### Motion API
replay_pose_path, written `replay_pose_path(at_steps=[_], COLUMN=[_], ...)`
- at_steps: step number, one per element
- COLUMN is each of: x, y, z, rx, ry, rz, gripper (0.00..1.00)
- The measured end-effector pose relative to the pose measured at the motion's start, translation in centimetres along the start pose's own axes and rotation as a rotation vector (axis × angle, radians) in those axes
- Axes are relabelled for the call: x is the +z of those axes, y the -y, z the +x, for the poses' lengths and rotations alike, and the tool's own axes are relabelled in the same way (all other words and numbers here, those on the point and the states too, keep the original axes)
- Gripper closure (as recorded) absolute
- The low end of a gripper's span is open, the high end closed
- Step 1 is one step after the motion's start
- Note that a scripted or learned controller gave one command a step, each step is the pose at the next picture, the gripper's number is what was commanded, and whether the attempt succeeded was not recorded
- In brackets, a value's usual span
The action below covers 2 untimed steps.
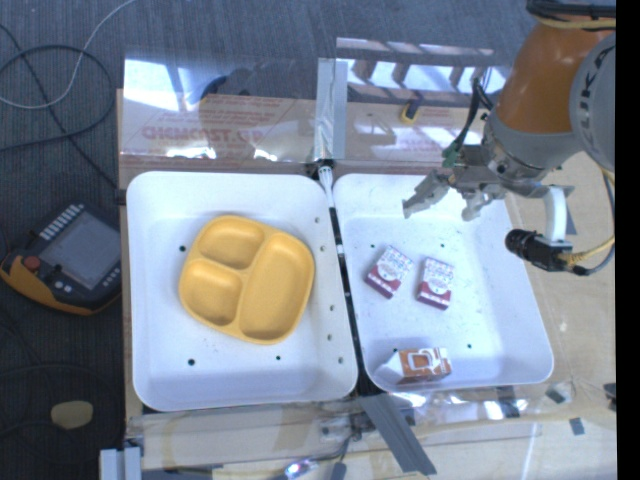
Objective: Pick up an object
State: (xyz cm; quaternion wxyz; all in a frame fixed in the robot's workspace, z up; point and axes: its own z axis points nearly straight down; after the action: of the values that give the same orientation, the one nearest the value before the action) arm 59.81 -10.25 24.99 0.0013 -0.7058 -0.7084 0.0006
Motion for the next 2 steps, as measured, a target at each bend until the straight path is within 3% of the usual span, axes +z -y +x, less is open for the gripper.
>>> replay_pose_path(at_steps=[1,2], x=[15.00,15.93], y=[-0.51,0.43], z=[-0.80,-0.01], rx=[-0.210,-0.198], ry=[0.001,0.007], rz=[-0.001,-0.015], gripper=[0.00,0.00])
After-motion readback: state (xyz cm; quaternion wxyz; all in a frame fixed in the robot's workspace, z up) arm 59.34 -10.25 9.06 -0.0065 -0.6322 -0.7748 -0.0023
